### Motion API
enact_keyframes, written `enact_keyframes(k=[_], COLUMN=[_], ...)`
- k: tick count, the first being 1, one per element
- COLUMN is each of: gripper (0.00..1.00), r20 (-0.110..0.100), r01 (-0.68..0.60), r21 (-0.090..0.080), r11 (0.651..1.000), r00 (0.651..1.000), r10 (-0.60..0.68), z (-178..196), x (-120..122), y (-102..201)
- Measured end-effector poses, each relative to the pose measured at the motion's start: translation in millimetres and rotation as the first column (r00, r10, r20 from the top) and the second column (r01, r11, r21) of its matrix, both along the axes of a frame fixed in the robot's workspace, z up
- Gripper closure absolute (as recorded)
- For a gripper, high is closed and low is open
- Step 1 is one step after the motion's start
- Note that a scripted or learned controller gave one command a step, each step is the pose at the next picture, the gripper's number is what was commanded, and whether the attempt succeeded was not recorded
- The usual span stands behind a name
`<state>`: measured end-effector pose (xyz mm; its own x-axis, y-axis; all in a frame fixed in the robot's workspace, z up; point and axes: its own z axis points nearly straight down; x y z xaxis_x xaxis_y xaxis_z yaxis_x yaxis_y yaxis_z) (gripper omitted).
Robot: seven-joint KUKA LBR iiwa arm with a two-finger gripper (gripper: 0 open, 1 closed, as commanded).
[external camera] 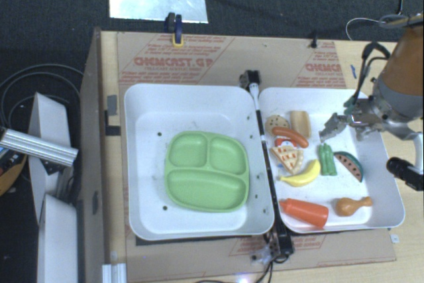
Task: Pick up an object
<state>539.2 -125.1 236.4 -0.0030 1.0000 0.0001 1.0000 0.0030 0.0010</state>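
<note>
1. Gripper (pixel 339 124) of the grey arm hangs above the right white bin (pixel 391 205), near that bin's far right part, with its two dark fingers spread apart and nothing between them; that reads as a posture for coming down on a piece, not for carrying one.
2. Closest beneath it lies the green ridged toy vegetable (pixel 326 160), lengthwise toward the near edge, with the watermelon slice (pixel 349 165) just beside it toward the right wall. Either seems the likely target, though which one cannot be told.
3. Crowded along the bin's left wall are the round brown cookie (pixel 277 122), tan bread roll (pixel 301 122), red hot dog (pixel 290 137), waffle wedge (pixel 287 156) and yellow banana (pixel 301 174), touching or nearly so, which would leave little room for fingers.
4. Near the front edge rest the orange carrot (pixel 306 211) and brown drumstick (pixel 351 206), apart from each other and easier to straddle.
5. Left white bin (pixel 142 142) carries the green divided plastic plate (pixel 206 171) at its middle, probably a drop spot.
</note>
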Motion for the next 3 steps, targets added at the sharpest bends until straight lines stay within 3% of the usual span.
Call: enact_keyframes(k=[1,2,3], gripper=[0.00,0.00,1.00], r20=[0.022,0.032,0.032], r01=[0.000,0.007,0.000], r21=[-0.004,-0.013,0.001], r11=[1.000,1.000,1.000], r00=[1.000,0.999,0.999], r10=[0.000,-0.006,0.000], z=[-129.9,-138.5,-127.5], x=[1.8,-10.2,-7.9], y=[2.9,25.7,32.4])
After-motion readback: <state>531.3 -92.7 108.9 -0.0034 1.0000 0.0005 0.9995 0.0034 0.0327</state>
